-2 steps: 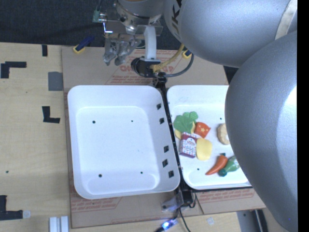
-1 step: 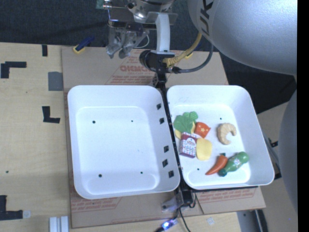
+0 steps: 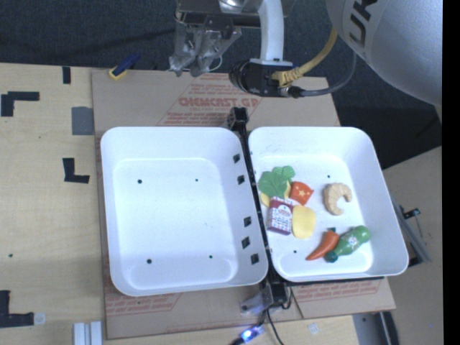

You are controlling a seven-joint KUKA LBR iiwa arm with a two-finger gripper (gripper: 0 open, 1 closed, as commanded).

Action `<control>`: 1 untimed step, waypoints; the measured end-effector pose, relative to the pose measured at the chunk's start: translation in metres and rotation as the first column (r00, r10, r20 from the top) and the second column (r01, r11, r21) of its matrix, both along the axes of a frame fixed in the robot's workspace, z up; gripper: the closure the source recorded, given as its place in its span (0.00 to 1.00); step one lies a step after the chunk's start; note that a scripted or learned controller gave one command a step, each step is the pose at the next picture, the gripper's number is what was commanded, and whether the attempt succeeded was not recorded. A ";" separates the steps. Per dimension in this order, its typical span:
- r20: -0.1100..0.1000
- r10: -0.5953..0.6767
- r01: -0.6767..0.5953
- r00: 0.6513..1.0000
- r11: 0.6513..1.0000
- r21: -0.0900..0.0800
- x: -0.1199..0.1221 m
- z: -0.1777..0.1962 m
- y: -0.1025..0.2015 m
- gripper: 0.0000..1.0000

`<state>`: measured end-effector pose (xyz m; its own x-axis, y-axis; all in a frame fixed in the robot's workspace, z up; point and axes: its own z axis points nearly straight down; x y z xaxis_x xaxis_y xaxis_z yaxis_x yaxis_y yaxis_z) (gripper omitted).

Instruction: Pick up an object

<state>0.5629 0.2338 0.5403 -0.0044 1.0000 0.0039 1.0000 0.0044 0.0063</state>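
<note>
My gripper (image 3: 194,63) hangs high above the bench, beyond the far edge of the left bin (image 3: 115,192), with nothing between its fingers. The right bin (image 3: 359,157) holds the objects: a green leafy piece (image 3: 275,180), a red piece (image 3: 301,192), a tan croissant (image 3: 336,198), a small red-and-white packet (image 3: 281,215), a yellow piece (image 3: 305,222), an orange carrot (image 3: 323,244) and a green bottle-shaped item (image 3: 348,241). All of them lie well below and to the right of the gripper.
Both bins rest on a brown cardboard sheet (image 3: 208,103) on the wooden bench. A blue and yellow item (image 3: 125,65) lies on the bench left of the gripper. A black hinge strip (image 3: 248,192) joins the bins.
</note>
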 end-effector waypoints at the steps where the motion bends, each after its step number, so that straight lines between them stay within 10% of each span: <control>1: -0.027 -0.002 0.002 1.000 1.000 -0.013 -0.081 -0.270 -0.002 1.00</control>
<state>0.4820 0.2322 0.2705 -0.0023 1.0000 -0.0092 0.9998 0.0021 -0.0211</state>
